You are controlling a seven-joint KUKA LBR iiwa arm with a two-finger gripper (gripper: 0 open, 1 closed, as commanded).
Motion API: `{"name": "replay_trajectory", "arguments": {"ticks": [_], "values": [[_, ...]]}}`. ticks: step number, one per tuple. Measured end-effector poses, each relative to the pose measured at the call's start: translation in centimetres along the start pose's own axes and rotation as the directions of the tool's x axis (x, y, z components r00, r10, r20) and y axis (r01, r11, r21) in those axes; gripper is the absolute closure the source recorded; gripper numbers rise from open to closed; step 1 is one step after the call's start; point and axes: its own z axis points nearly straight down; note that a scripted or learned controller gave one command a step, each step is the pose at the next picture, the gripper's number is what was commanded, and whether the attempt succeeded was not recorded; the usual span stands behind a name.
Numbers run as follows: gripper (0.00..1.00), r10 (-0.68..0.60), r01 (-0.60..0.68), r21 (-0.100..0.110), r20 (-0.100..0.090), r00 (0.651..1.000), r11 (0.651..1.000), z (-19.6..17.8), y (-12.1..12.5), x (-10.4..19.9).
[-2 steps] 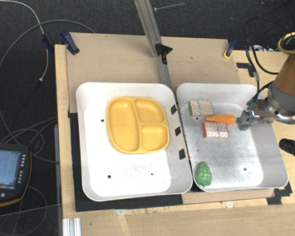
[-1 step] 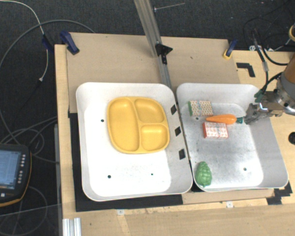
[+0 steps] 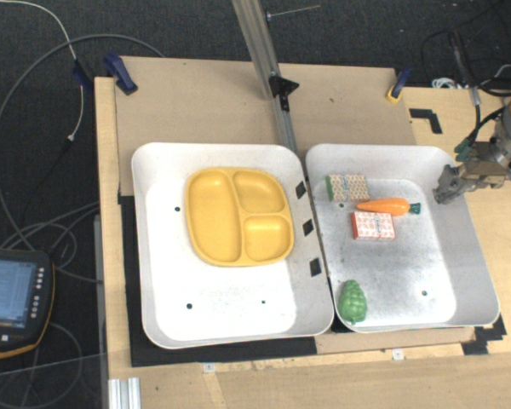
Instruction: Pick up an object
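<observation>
The right white bin (image 3: 460, 254) holds several small objects. An orange toy carrot (image 3: 385, 205) with a green tip lies near the back. Just behind it is a pale patterned box (image 3: 347, 187), and just in front a red-patterned box (image 3: 374, 226). A green lumpy toy (image 3: 353, 302) sits at the bin's front left corner. My gripper (image 3: 456, 183) hangs over the right bin's back right rim, to the right of the carrot and apart from every object. Nothing shows between its fingers.
The left white bin (image 3: 162, 296) carries a yellow divided plate (image 3: 238, 215). A metal pole (image 3: 260, 41) rises behind the bins. Blue clamps (image 3: 119, 73) and a yellow-blue clamp (image 3: 398, 84) grip the bench's back edge. A pendant screen (image 3: 13, 296) lies on the floor at left.
</observation>
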Motion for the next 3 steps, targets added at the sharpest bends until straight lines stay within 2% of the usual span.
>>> {"name": "replay_trajectory", "arguments": {"ticks": [2, 3], "values": [[1.0, -0.005, 0.005, 0.003, -0.003, 1.0, 1.0, -1.0, 2.7, 10.0], [1.0, -0.004, 0.004, 0.008, -0.004, 1.0, 1.0, -0.2, 3.5, 14.9]]}}
